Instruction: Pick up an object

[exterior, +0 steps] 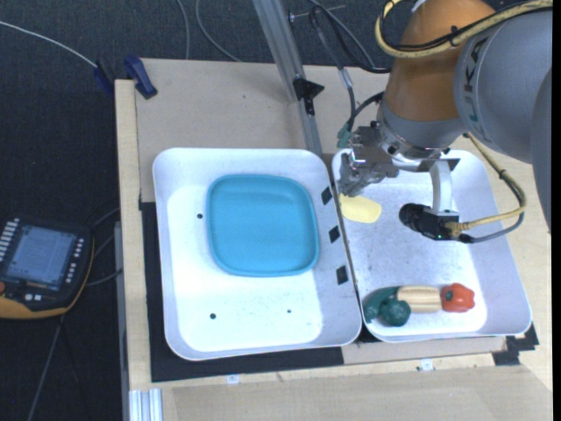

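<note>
The gripper (358,175) hangs low over the far left corner of the right bin (495,261), close against the wall where the two bins meet. Its metal fingers point down toward a pale yellow object (361,209), a small, smooth, rounded lump lying on the bin floor just below and on the near side of the tips. Whether the tips touch it, and whether the gripper is released or clenched, cannot be told from this slant. Nothing is seen held.

Judging by the pose, the step in hand is the approach or descent onto the yellow piece. The next move calls for the tips to straddle it, close, and lift straight up without scraping the bin wall.

Above the gripper sits the arm's bulky wrist (434,68), glossy orange over matte grey, reaching in from the right, with a black cable looping beside it.

Along the near edge of the right bin lie three toy-like pieces in a row: a dark green lump (387,309), a tan cylinder (419,299), and a red rounded piece (456,297).

The left bin (175,261), white and shallow, holds a smooth turquoise square plate (261,224) with rounded corners.
</note>
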`<state>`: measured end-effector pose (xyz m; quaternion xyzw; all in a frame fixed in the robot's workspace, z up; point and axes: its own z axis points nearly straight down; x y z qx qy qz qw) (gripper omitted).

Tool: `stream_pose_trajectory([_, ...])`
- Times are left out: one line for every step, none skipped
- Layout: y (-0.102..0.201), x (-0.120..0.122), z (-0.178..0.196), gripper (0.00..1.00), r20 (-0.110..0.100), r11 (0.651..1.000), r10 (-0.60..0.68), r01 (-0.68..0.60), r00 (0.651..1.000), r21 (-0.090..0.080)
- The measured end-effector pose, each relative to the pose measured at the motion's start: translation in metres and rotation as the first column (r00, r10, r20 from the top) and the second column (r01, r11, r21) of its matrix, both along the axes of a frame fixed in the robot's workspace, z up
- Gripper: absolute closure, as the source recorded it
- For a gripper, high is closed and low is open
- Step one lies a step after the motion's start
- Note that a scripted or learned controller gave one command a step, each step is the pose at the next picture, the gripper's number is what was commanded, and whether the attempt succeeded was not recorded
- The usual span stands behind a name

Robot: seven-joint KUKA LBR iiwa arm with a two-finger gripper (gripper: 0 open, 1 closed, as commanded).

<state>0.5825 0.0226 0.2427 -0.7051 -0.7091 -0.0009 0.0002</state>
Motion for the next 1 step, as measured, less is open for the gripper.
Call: stream_pose_trajectory([0.0567, -0.0144, -0.0108, 1.00, -0.002, 1.000, -0.001, 0.001, 1.000, 0.000])
